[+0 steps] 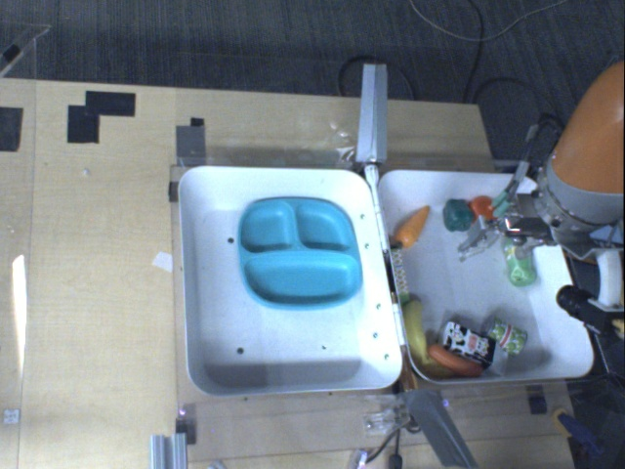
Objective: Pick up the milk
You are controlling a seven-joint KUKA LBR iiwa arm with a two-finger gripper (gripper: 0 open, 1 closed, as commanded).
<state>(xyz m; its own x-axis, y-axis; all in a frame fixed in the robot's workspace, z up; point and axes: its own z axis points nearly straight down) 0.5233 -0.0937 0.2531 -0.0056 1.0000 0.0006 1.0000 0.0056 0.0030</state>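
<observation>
— Where was the milk (467, 341)?

— Lying on its side in the right bin (576, 360), near the front wall, touching the hot dog (454, 360) and just beside the green can (508, 337).

— And the gripper (480, 237)?

— Farther back in that bin, fingers spread apart, clamped on nothing, between the teal cup (457, 214) and a green bottle (520, 265).

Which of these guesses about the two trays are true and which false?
1. The blue plate lies in the left bin. True.
2. The milk stands on the blue plate. False: it lies in the right bin, near the front edge.
3. The hand hovers over the right bin. True.
4. The carrot lies in the left bin. False: it lies in the right bin, near the divider.
</observation>
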